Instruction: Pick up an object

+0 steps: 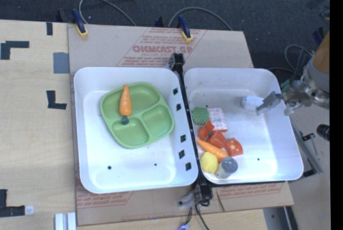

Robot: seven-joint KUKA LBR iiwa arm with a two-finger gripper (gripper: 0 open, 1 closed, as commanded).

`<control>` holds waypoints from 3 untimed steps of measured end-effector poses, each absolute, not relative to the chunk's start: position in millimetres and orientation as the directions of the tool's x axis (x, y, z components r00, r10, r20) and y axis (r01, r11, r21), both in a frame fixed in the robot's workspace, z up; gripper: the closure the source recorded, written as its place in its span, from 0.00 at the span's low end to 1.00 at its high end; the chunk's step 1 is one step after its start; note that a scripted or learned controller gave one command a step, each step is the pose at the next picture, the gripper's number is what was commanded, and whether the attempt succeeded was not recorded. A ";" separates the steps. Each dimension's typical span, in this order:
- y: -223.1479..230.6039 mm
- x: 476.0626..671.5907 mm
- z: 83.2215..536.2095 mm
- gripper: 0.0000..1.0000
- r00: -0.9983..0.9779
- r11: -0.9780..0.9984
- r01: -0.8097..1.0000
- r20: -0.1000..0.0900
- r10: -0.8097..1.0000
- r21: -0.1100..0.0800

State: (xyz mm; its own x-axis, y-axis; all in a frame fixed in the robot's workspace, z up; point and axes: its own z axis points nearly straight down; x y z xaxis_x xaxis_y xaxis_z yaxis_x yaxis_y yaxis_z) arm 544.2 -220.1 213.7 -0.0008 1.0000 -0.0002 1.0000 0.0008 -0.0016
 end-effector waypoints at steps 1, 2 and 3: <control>-175.3 584.0 128.7 0.00 -0.002 0.002 1.000 0.001 1.000 -0.003; -135.8 498.2 86.0 0.00 0.000 0.000 1.000 0.000 1.000 0.000; -138.0 500.3 97.5 1.00 0.001 -0.001 1.000 -0.005 1.000 0.007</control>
